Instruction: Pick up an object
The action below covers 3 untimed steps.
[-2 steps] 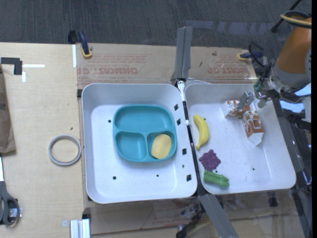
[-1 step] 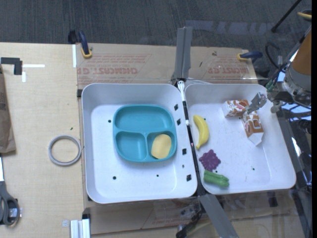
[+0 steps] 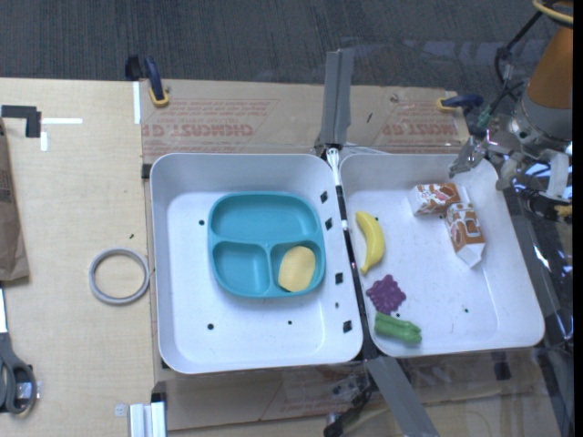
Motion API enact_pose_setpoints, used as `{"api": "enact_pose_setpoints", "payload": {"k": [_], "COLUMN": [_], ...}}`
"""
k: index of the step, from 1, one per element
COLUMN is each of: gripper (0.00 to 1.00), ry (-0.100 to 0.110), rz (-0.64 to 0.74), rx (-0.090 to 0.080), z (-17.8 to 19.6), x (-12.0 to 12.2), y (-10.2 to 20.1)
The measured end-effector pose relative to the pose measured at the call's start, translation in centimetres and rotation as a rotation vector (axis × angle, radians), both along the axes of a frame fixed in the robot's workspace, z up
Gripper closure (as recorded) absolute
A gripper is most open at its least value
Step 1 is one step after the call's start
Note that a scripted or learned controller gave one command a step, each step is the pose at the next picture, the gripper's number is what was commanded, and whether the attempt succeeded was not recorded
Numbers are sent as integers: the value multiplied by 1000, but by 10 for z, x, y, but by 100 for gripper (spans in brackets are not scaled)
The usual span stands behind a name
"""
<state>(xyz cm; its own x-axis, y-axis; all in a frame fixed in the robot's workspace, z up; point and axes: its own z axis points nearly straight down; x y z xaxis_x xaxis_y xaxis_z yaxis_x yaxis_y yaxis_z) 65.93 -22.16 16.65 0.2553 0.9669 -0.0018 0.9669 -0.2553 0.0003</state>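
Two white bins (image 3: 173,271) sit on the counter (image 3: 73,208): the left holds a teal tray (image 3: 239,235) with a yellow piece (image 3: 297,269), the right a banana (image 3: 369,239), grapes (image 3: 386,292), green pepper (image 3: 397,329) and two packets (image 3: 453,214), while the tool (image 3: 487,153) hovers above the right bin's far corner, its grip impossible to tell.

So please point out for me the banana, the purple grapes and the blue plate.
banana (image 3: 370,240), camera view, middle of its curved body.
purple grapes (image 3: 386,292), camera view, centre of the bunch.
blue plate (image 3: 260,221), camera view, bare floor of its large top compartment.
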Motion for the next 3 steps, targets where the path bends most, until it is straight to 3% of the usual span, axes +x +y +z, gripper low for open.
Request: {"api": "enact_pose_setpoints", "payload": {"k": [1,2,3], "gripper": [100,100,0], "ry": [0,0,1], "rz": [4,7,7], "rx": [-3,-5,-5], "z": [10,19,19], "x": [1,1,1], "y": [1,1,1]}}
